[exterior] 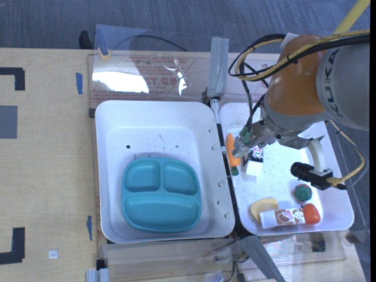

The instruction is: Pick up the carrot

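The carrot (232,148) is a small orange piece with a green tip. It lies against the left wall of the right bin (343,207), close to the divider between the bins. My gripper (243,140) hangs low right over it, touching or nearly touching its right side. The grey and orange wrist above hides the grip, so I cannot see whether the carrot is held.
Just right of the carrot are a black-and-white box (257,153) and a white block (254,168). A green ball (302,192), a yellow piece (264,205), a white packet (281,217) and a red ball (312,214) lie at the right bin's front. The left bin (111,128) holds a teal divided plate (161,194).
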Robot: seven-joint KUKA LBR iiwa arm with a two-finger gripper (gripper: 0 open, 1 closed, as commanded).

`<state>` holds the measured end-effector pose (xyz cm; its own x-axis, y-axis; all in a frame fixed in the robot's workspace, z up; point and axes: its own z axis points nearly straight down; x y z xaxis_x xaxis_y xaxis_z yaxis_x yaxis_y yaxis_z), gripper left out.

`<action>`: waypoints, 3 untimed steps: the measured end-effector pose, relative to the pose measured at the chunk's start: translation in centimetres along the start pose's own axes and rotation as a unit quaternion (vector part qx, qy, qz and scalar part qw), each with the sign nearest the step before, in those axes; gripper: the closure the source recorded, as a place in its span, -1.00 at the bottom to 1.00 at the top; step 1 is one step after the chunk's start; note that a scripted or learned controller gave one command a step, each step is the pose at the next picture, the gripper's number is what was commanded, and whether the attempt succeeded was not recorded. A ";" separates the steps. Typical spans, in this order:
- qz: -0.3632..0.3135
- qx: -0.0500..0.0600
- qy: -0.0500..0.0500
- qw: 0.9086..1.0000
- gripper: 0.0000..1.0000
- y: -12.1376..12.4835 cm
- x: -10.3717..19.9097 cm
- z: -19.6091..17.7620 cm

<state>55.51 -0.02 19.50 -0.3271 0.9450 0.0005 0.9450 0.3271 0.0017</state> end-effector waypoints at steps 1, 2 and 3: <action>0.234 0.000 -0.001 0.972 1.00 -2.2 2.7 -2.8; 0.159 -0.001 -0.001 0.987 1.00 0.6 -3.2 -9.5; 0.299 0.004 0.000 0.954 1.00 -1.7 -4.7 1.2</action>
<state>55.43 -5.00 18.26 0.2709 0.9626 -0.0011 0.9626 -0.2709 -0.0074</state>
